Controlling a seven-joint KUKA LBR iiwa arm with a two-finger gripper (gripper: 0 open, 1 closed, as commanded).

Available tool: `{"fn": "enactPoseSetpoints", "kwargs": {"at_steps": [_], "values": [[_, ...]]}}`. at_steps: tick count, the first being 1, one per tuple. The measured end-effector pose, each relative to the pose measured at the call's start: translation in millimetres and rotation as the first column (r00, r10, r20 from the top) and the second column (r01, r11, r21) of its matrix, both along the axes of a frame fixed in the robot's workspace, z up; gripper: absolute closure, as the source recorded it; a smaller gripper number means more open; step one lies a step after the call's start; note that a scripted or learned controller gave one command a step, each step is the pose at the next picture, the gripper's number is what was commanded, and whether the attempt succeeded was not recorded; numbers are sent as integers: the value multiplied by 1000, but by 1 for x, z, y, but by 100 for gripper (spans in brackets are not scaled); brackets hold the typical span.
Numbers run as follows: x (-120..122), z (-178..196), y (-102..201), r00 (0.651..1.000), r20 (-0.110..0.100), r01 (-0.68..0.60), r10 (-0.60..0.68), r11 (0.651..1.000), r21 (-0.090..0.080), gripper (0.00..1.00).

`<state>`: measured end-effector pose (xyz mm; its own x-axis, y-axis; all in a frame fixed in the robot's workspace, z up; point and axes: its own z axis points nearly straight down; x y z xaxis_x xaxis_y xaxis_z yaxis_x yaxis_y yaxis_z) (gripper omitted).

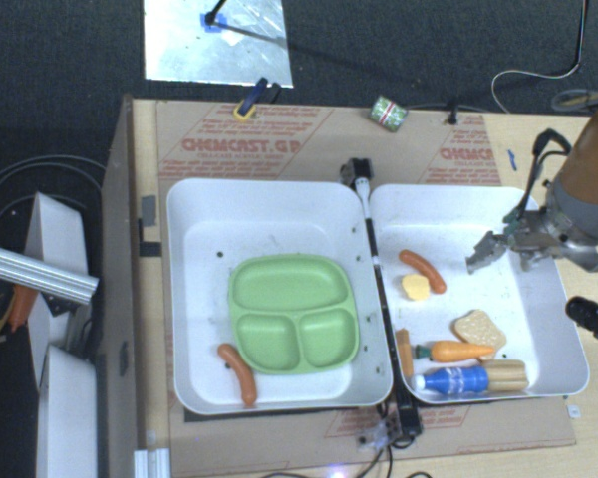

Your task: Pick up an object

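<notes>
White right bin (538,371) held your pickable items: sausage (423,270) and yellow piece (416,288) at centre-left, touching; bread slice (478,329), carrot (458,351), blue bottle (456,379) near lower edge. Gripper (484,253) hovered over bin's upper right, nothing between fingers; whether jaws released or clenched, you could not tell. Left bin (194,267) held green divided tray (294,312), second sausage (239,371) just beside tray's lower-left corner.
</notes>
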<state>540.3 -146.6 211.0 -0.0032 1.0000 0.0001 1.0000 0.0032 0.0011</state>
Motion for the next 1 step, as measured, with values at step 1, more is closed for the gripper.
{"fn": "enactPoseSetpoints", "kwargs": {"at_steps": [1], "values": [[5,-81,17,1000,-1,0,0,1000,0,0]]}}
